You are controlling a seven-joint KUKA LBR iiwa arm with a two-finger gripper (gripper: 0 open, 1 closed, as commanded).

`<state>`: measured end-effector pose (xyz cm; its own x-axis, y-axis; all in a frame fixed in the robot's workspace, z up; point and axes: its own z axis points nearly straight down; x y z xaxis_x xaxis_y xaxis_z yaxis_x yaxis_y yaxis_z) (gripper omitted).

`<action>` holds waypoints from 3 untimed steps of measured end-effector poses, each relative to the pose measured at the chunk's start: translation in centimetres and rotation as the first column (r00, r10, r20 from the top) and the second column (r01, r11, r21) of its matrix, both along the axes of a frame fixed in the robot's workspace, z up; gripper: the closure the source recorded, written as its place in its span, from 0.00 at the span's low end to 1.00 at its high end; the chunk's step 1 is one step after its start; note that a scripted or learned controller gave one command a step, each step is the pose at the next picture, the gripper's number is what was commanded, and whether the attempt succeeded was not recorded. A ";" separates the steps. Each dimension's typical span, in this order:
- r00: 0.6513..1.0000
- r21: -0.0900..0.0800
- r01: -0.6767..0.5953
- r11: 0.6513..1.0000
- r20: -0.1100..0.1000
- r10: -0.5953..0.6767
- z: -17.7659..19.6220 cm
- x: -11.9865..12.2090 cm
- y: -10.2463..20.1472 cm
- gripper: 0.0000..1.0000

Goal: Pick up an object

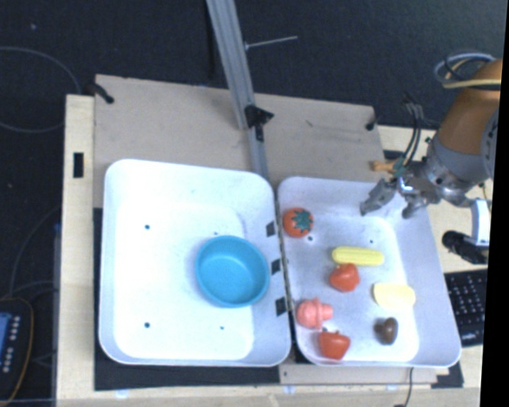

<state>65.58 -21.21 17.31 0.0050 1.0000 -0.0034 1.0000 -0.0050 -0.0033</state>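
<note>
A: What is cut off or hard to make out?

B: The arm [468, 126] is cropped at the right edge, so only the orange band and grey wrist are seen. The claw [392, 202] is seen over the top right corner of the right bin [432, 280]. Its two fingers are spread apart and nothing is held between them. A dark keyboard [466, 304] is partly cut off on the right. The small dark brown piece [386, 329] is too small to be identified.

A: And the objects?

B: All are lying in the right bin. A yellow corn-like piece [358, 257] is laid with its long axis left to right. Just below it a red piece [344, 277] is noted, and a pale yellow piece [393, 294] to its right. A red tomato [297, 221] with a green top is near the bin's left wall. A pink piece [314, 313] and a red pepper-like piece [332, 344] are near the bottom left corner. A blue bowl [231, 271] is set upright in the left bin [150, 208]. Both bins are carried by the counter [174, 114].
</note>
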 end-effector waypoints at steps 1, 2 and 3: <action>1.000 -0.001 0.002 1.000 0.003 -0.002 -5.8 0.4 -0.8 0.00; 1.000 -0.006 0.001 1.000 0.014 -0.001 -4.1 0.6 -0.9 1.00; 1.000 0.003 0.002 1.000 0.010 -0.002 0.6 0.9 -1.4 1.00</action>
<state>66.50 -22.56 17.90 0.0074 1.0000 0.0001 0.9999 -0.0074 0.0068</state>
